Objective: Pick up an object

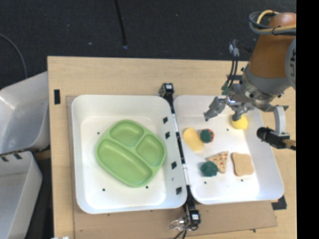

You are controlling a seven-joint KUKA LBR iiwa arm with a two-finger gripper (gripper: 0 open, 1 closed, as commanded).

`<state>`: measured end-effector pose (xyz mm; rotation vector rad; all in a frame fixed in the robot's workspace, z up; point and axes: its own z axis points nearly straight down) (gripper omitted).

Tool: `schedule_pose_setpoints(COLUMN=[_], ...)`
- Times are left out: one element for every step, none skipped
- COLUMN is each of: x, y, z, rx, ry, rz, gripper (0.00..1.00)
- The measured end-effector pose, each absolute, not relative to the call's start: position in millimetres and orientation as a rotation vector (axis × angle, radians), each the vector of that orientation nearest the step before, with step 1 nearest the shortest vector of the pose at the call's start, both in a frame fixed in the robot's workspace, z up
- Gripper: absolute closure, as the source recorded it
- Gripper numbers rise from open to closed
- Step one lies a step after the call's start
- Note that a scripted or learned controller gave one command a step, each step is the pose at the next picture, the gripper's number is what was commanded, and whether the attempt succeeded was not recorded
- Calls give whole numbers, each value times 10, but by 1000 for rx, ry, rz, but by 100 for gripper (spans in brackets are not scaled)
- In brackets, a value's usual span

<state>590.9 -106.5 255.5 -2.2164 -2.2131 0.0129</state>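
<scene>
The grey arm with its orange band (269, 49) reaches in over the right-hand shallow white bin (264, 183), while the left-hand white bin (84, 193) carries a green plastic divided tray (130, 152). The two-finger gripper (227, 109) hangs above the right bin's far end; I cannot tell how its pincer stands, as the slanted view blurs the tips together.

The toys sit close together, so a descent could land between pieces or nudge two at once, and a smooth rounded one may well squirt out sideways.

Likeliest target is the yellow oval lemon-like toy (193, 139), near the bin's left wall, its long axis running from upper left to lower right. Just beside it lies a small red-and-green round toy (206, 135). Nearer the camera are a tan bread-slice toy (242, 164), a pizza-wedge toy (219, 160) pointing left and a dark green lump (209, 169). A small yellow piece (239, 123) sits under the wrist.
</scene>
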Motion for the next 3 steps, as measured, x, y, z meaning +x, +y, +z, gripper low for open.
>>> schedule_pose_setpoints(x=[5931, 5876, 5974], y=[-1062, -1056, -1062], z=[2629, 2015, 1468], rx=[-2220, -2221, -2225], ry=[-2224, -2219, -2216], rz=[-1, 5, 4], gripper=[0, 0, 0])
